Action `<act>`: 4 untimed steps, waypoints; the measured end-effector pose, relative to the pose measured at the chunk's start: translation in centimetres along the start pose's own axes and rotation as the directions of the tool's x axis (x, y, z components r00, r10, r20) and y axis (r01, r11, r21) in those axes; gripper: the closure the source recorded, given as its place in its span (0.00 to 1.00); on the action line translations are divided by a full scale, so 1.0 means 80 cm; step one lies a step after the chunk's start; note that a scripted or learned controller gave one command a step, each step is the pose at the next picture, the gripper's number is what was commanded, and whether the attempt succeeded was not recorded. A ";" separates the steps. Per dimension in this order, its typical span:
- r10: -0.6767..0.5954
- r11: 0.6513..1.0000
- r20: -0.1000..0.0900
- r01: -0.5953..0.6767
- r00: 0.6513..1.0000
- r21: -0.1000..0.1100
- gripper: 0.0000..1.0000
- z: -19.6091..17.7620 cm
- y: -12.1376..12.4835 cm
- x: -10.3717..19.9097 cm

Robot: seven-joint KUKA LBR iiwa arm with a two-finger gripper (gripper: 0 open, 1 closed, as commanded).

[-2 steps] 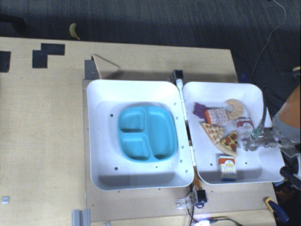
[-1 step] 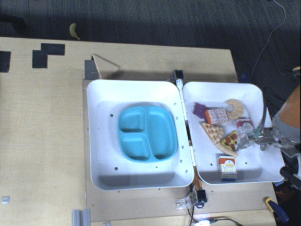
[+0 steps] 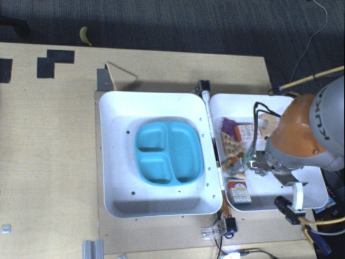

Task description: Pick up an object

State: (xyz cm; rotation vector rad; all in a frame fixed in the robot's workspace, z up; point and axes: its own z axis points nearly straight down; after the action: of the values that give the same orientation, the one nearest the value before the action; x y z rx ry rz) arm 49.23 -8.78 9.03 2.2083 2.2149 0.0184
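camera view looks down on a pale wooden bench (image 3: 48, 144) carrying two shallow white bins side by side. left bin (image 3: 116, 144) is the larger thing on it and holds a blue divided tray (image 3: 168, 152) with three compartments, lying flat near the bin's middle. right bin (image 3: 318, 190) is partly covered by the arm (image 3: 302, 131), grey with an orange band, which reaches in from the right; part of a black brand name shows on its grey casing, but it is cut off and cannot be read in full. gripper (image 3: 250, 161) hangs low over a small heap of objects in the right bin; whether it is released, clenched or grasping anything cannot be told. heap holds a purple block (image 3: 230, 127), a patterned packet (image 3: 230, 143) just below it, and some brownish pieces (image 3: 233, 163) beside the gripper. nearer the bin's front wall lies a small red and blue box (image 3: 239, 192), apart from the heap; its label is too small to read.
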 end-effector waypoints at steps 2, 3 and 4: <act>-0.002 1.000 -0.001 0.002 1.000 -0.006 0.00 -0.015 0.004 0.001; 0.000 1.000 -0.003 0.000 1.000 0.000 0.00 0.001 0.001 -0.002; -0.002 1.000 -0.002 0.002 1.000 -0.007 1.00 -0.014 0.004 -0.002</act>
State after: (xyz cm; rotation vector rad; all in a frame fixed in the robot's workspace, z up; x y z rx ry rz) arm 49.51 -8.92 10.18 2.2036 2.2148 0.0278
